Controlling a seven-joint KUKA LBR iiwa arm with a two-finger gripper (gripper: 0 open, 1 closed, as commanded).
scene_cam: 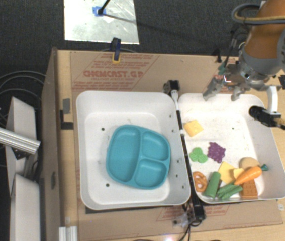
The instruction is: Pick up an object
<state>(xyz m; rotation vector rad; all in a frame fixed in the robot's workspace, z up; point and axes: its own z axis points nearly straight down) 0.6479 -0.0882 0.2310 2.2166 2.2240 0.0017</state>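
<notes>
**Gripper open above the far edge of the right bin, toy food untouched**

The arm (270, 29) reaches in from the right, its orange band uppermost, and the gripper (224, 91) hangs over the far rim of the right bin (275, 149). Its two fingers (210, 91) are spread apart with nothing between them.

The toy food lies in the right bin, well apart from the gripper. A yellow wedge (193, 128) sits near the divider between the bins. Nearer the camera lie a green clover-like piece (198, 155) and, just beside it, a purple grape bunch (216, 151). At the near end a cluster is packed together: a pretzel (199, 180), a green cylinder (212, 184), a yellow cheese slice (226, 172), a carrot (249, 174), a tan rounded piece (248, 162) that may be bread, a green pod-shaped item (229, 190) and a waffle-like brown block (249, 189). Several of these touch or overlap.

The left bin (89, 109) holds a teal divided plate (138, 156), lying flat near its middle.

A black fixture (261, 114) projects over the right bin's right wall.
</notes>
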